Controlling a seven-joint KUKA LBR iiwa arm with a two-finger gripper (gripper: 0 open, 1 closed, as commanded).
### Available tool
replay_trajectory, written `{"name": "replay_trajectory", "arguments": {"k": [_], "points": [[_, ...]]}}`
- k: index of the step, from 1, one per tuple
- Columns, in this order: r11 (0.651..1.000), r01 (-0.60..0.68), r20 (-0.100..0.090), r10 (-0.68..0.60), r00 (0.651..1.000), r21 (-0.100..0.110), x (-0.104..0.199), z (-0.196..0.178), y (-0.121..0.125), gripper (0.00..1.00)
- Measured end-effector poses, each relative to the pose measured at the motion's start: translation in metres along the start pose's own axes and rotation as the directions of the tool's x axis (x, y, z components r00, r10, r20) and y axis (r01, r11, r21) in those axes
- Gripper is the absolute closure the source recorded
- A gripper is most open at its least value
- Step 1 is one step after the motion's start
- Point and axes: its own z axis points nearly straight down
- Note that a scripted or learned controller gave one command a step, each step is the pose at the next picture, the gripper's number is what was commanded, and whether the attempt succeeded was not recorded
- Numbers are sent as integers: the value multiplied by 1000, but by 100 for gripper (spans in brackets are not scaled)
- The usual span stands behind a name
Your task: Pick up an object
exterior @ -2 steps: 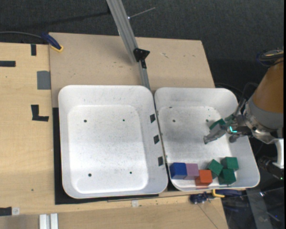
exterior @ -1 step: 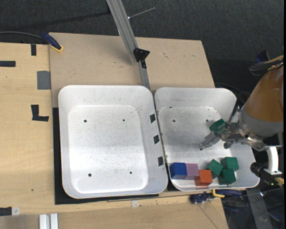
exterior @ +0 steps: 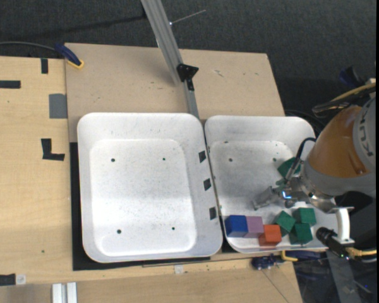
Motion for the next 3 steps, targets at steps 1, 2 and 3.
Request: {"name": "replay_trajectory", "arguments": {"k": [1,2,3], "points": [[1000,1,2,-1,1000,-5,1,13,-1,0],[1000,1,0,-1,1000,-5,1,3,-1,100],[1000,1,3,-1,1000,-12,-2,-50,9,100]]}}
